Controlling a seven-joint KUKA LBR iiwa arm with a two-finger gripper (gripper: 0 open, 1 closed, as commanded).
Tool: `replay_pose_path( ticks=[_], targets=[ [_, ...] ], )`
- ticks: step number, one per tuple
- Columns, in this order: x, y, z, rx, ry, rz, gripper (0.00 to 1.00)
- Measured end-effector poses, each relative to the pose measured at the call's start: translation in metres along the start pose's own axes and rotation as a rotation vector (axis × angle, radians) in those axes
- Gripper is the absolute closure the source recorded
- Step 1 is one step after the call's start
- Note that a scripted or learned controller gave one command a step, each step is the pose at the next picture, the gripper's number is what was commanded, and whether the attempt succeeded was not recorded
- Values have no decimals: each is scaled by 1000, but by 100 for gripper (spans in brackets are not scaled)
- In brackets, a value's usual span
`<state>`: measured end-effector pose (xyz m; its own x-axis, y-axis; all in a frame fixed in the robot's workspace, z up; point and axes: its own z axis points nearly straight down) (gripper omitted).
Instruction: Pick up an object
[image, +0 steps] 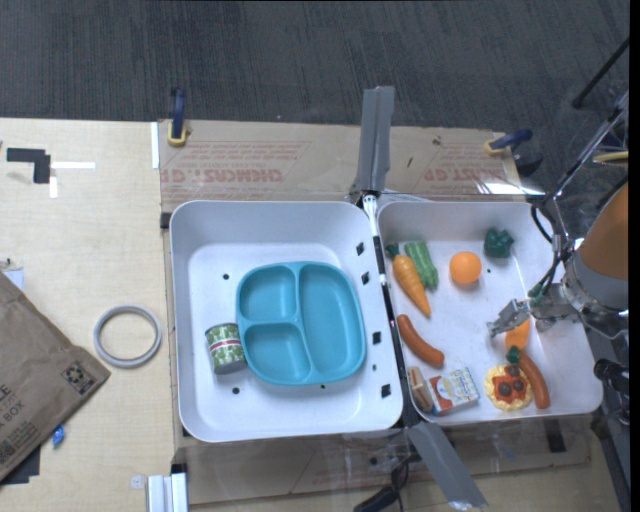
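Gripper (510, 322): hanging low in right one of 2 bins (470, 215), right centre of frame, touching or just over small orange piece (516, 338) above pizza toy (508, 388). Probably targeting it as lying apart. Grip state: not showing, impossible telling.

The scene is lit evenly and brightly from above; soft shadows are cast inside the white bins (190, 300), and slight blur is seen throughout.

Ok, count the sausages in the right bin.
2. One sausage lies mid-bin below the carrot; another sausage sits near the right wall beside the pizza slice. The gripper may hide more.
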<state>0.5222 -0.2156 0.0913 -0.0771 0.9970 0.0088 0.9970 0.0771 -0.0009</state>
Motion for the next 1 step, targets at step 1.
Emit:
replay_pose_path(
  ticks=[1],
  targets=[
    [-3,-1,-9,-1,-6,5,100]
  ],
)
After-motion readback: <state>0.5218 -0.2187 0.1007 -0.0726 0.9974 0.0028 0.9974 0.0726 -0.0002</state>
